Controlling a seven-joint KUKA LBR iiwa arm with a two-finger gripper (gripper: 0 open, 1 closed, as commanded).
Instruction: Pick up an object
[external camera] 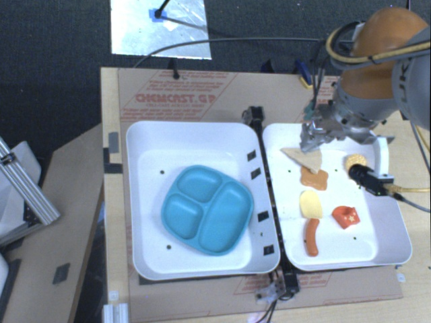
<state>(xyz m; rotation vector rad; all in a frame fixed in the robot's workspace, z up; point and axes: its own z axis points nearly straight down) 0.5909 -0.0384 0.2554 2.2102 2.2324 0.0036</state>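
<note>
Camera view: gripper (314, 142) sits low at the right bin's (397, 247) back-left corner, over the tan wedge (301, 157); can't tell its grasp state; I'd drop straight down on the wedge, centred, away from the bin wall; tight by the divider (262, 173); more room toward the red piece (345, 217); blue tray (207, 209) sits in the left bin.

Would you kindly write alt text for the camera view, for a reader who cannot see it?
A grey arm's end effector hovers at the far edge of the right white bin, above a tan wedge-shaped piece among small toy foods. The left white bin holds a blue three-compartment plastic plate.
</note>
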